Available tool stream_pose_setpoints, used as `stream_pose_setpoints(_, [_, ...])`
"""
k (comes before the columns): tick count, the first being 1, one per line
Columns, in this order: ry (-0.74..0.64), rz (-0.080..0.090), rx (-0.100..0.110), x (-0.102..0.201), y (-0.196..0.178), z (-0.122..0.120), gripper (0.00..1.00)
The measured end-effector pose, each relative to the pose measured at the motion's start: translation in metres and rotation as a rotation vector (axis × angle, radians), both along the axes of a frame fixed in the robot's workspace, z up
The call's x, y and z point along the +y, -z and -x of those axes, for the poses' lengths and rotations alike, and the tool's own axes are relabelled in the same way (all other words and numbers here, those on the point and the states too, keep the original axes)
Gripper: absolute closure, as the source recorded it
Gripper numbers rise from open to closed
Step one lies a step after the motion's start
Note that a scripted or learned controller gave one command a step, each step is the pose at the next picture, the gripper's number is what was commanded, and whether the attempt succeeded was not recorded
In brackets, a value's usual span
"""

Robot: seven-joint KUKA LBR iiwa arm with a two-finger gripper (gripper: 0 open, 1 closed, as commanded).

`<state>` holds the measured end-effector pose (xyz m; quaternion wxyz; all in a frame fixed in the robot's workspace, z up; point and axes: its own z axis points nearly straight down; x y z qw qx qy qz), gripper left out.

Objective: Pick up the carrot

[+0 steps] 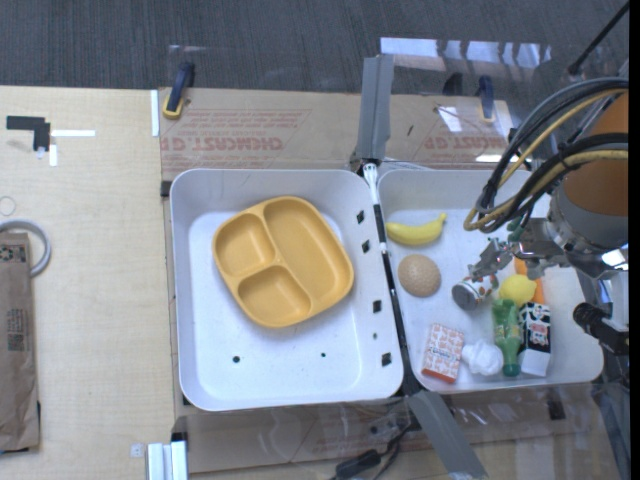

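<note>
The gripper (492, 264) is hovering over the right bin's (450, 193) clutter, seeking the carrot (541, 290); its state I cannot tell.

A robotics laboratory: a plywood bench (80, 268) bearing two white bins (190, 298) clamped over cardboard (260, 133), toy groceries, and a cabled robot arm (590, 183) over grey carpet (250, 18).

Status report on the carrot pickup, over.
Gripper low in right bin. Carrot mostly hidden beside lemon. Green bottle and carton crowd it.
</note>
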<state>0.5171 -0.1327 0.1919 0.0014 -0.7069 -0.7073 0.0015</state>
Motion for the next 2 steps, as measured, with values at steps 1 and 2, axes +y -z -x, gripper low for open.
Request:
stream_pose_setpoints(1, [-0.008, 0.004, -0.016, 0.02, 0.094, -0.047, 0.0])
stream_pose_setpoints(2, [0.154, 0.002, -0.003, -0.009, 0.056, -0.077, 0.0])
